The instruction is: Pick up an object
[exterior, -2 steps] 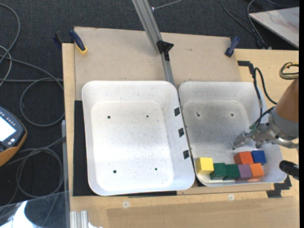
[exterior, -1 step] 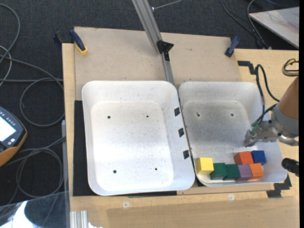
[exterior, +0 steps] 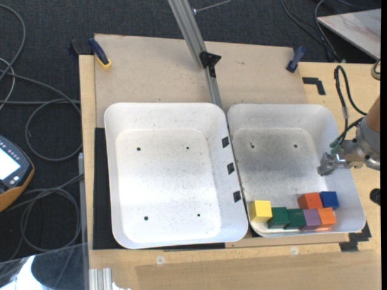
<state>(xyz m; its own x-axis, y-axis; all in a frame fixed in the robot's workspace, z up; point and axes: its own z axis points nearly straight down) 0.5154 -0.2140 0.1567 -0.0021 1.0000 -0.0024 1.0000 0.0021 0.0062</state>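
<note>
Coloured blocks (exterior: 296, 211) — clustered along the right bin's (exterior: 272, 116) near edge.
Gripper (exterior: 327, 164) hangs above them at the bin's right side, holding nothing — whether its jaws are spread or pressed together, I cannot tell. Left bin (exterior: 121, 119) alongside.

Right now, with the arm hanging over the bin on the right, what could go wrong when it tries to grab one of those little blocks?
The blocks are packed tightly along the near wall of the right bin: the purple block touches the orange block and a green block, so fingers may find no gap. The gripper sits close to the bin's right wall and might bump it. Nudging one block could push the yellow block or others aside.
</note>
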